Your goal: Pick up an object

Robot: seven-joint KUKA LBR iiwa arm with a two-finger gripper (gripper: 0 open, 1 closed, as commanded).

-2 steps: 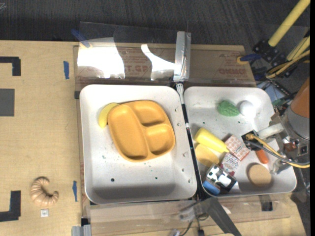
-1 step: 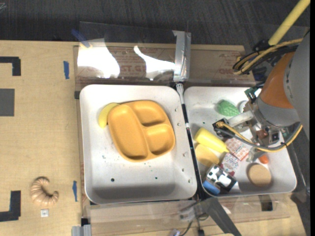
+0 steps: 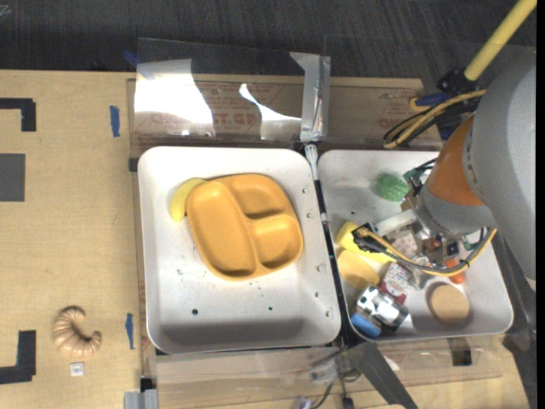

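Note:
My gripper (image 3: 400,247) reaches down into the right bin (image 3: 494,309) from the right, its wrist wrapped in cables, low over a cluster of objects. Under and around it lie a yellow block (image 3: 353,256), a small red and white packet (image 3: 397,278), a blue and white toy (image 3: 377,308) and a round tan piece (image 3: 448,302). A green object (image 3: 392,186) sits at the back of that bin. An orange divided plate (image 3: 245,222) lies in the left bin (image 3: 170,296), with a yellow piece (image 3: 178,199) poking out from under its left edge.
A clear plastic wall (image 3: 221,100) stands behind the left bin. A tan croissant-shaped toy (image 3: 76,332) lies on the cardboard bench to the far left. Yellow and blue cables (image 3: 426,109) run behind the right bin.

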